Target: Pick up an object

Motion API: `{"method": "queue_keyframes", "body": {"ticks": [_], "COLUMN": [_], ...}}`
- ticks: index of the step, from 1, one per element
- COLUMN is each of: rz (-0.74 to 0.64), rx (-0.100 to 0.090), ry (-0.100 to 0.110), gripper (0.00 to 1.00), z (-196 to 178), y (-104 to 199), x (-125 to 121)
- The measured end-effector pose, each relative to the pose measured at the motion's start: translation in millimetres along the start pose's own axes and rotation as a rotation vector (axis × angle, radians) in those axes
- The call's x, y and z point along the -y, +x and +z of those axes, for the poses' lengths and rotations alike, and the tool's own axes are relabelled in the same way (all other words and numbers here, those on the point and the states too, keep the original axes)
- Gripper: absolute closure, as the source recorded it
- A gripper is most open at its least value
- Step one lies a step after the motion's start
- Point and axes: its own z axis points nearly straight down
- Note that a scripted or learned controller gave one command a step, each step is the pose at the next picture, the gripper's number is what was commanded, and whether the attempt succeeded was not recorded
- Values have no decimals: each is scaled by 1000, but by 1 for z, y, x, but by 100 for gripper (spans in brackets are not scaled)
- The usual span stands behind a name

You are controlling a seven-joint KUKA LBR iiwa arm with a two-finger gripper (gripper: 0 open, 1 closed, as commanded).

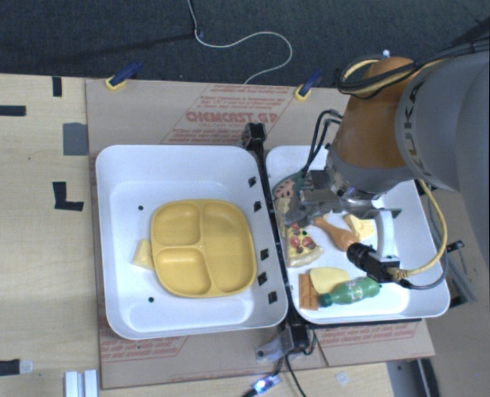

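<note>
Grey arm (410, 131) lowers its claw (305, 198) into the right bin (427, 304); claw opening cannot be told. Pizza slice (301, 243) lies just below the claw, green bottle (351, 291) farther down.

camera view — fixed above bench | looks down at a slant | both bins (112, 222) in frame

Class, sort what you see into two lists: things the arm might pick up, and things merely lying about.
Candidates to pick:
pizza slice
green bottle
drumstick
yellow divided plate

Lying about:
white cable
blue clips
cardboard sheet
</note>
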Motion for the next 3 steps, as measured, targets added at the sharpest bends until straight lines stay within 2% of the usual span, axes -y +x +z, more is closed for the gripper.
{"method": "queue_keyframes", "body": {"ticks": [1,3], "rz": [2,5], "rx": [0,3], "ry": [0,0], "gripper": [100,100], "z": [-7,3], "y": [21,12], "x": [0,-9]}}
